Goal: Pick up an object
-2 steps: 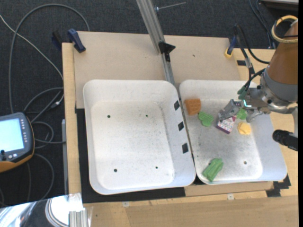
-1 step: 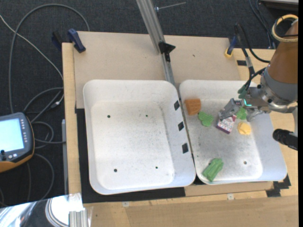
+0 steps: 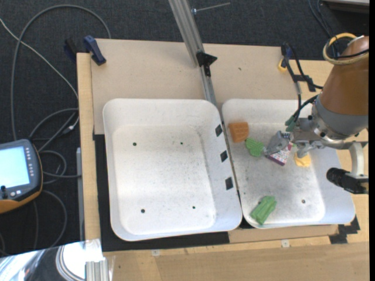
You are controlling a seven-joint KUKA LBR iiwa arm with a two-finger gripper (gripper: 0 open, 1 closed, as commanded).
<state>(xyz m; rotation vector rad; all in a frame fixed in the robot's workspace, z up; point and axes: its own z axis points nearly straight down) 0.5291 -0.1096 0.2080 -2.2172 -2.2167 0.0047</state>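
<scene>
My gripper [image 3: 279, 146] is low in the right bin [image 3: 304, 212], near its middle, reaching in from the right. A small white and purple object [image 3: 280, 156] lies right at its tip, touching or nearly touching it. Whether it is gripped I cannot tell. A small green piece [image 3: 254, 147] sits just left of the gripper. An orange block [image 3: 238, 131] lies further up and left, near the bin's wall. A yellow piece [image 3: 302, 160] shows just right of the gripper, partly under the wrist. A larger green object [image 3: 263, 209] rests near the bin's front edge.
The left bin [image 3: 117, 157] stands beside the right one, with black tabs [image 3: 225, 156] along the shared wall. A slanted metal pole [image 3: 187, 28] comes down to the bins' back junction. A blue clamp [image 3: 94, 48] grips the bench's far left corner. A handheld screen [image 3: 17, 168] and cables lie off the bench.
</scene>
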